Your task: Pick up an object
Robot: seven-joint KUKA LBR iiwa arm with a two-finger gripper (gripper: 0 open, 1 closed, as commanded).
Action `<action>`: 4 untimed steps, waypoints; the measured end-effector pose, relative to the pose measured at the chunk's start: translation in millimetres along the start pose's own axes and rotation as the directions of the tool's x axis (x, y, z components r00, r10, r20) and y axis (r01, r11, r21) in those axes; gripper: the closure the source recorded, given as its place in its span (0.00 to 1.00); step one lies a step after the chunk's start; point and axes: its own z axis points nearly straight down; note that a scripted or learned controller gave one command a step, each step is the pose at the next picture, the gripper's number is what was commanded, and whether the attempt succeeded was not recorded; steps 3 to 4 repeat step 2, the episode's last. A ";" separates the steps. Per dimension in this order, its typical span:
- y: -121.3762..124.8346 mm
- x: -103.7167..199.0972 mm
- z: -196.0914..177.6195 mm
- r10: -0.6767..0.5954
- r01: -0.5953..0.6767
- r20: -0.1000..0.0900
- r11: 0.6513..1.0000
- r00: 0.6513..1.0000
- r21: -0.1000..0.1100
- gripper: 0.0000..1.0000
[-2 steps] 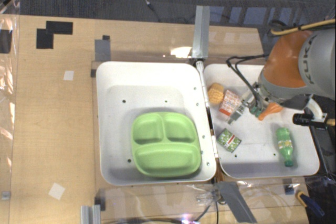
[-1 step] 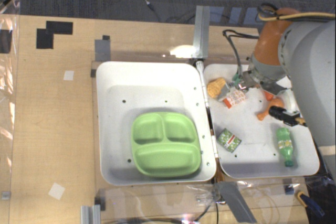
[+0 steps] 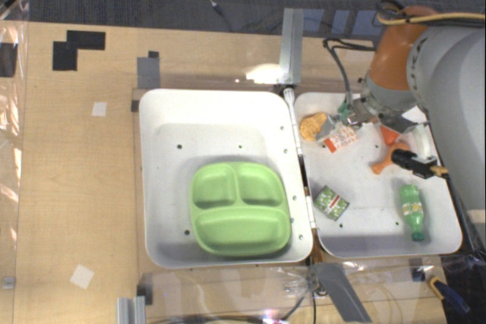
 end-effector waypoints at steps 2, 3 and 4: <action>35.4 132.3 -96.9 0.046 -0.046 -0.008 0.999 0.999 0.005 1.00; 35.4 132.3 -96.9 0.046 -0.046 -0.008 0.999 0.999 0.005 1.00; 35.4 132.3 -96.9 0.046 -0.046 -0.008 0.999 0.999 0.005 1.00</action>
